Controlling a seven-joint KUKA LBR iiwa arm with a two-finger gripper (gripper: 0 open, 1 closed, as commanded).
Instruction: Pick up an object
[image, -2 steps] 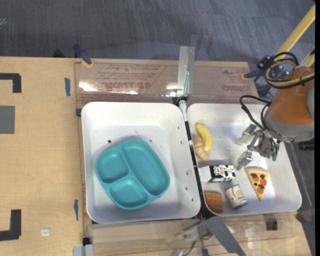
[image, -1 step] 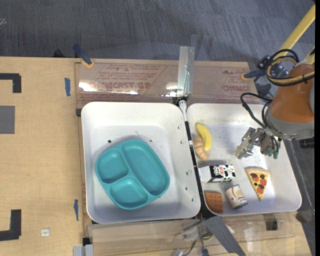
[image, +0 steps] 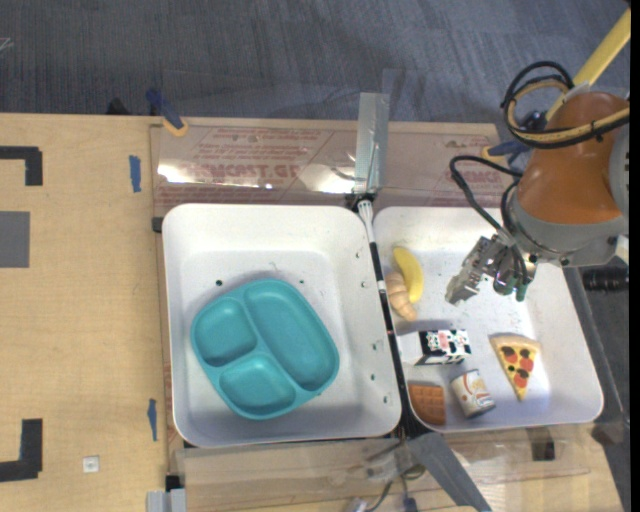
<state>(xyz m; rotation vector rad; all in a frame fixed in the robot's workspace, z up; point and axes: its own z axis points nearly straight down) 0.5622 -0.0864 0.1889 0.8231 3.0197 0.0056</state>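
One target mattered: banana (image: 407, 273) lay just left of my gripper (image: 478, 275), long axis running far-to-near; couldn't tell gripper's opening, nothing visibly held.

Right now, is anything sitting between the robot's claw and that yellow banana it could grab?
Nothing visible stands in the way. The gripper hovers in the right bin, with bare white floor between it and the banana to its left. The pizza slice, small carton and can lie nearer the camera, off that path.
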